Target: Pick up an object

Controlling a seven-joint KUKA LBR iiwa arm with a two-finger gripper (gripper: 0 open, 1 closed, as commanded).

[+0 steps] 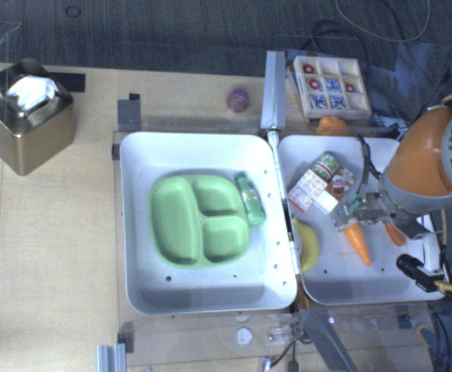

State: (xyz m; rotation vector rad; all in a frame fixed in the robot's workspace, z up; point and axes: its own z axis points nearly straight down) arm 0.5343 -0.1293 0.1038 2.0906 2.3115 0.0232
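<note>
The gripper (352, 214) hangs low in the right bin (381, 285), its tip at the top end of a carrot (357, 241); how wide it stands is too blurred to tell. The arm (423, 165) hides the bin's right side. A white box (312, 191) lies just left. A green tray (198, 217) sits in the left bin (136, 231).

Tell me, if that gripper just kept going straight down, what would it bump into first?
Probably the orange carrot lying on the right bin floor: the gripper hangs right over its thick end. Depth is hard to judge from this one view.
</note>
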